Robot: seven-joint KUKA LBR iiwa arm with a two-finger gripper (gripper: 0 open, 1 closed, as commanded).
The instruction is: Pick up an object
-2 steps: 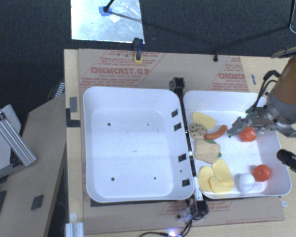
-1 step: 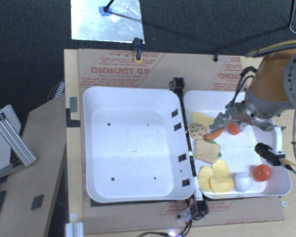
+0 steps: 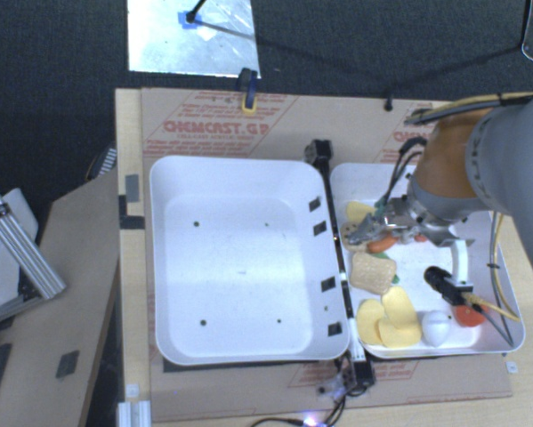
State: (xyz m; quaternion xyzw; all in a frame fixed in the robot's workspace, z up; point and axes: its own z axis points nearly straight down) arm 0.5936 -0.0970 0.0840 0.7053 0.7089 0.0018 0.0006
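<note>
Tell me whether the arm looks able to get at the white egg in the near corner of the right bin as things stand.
Probably yes. The white egg lies uncovered in the right bin, with yellow pieces beside it, not over it. The gripper already hangs over this bin, farther back. The bin wall close by may crowd a grasp.

Smooth, glossy white plastic for both bins (image 3: pixel 239 172). Matt brown cardboard (image 3: pixel 214 123) beneath, printed in red. Shiny, crinkled metal foil sheet (image 3: pixel 193 27) behind; porous, rough tan sponge (image 3: pixel 373 273).
</note>
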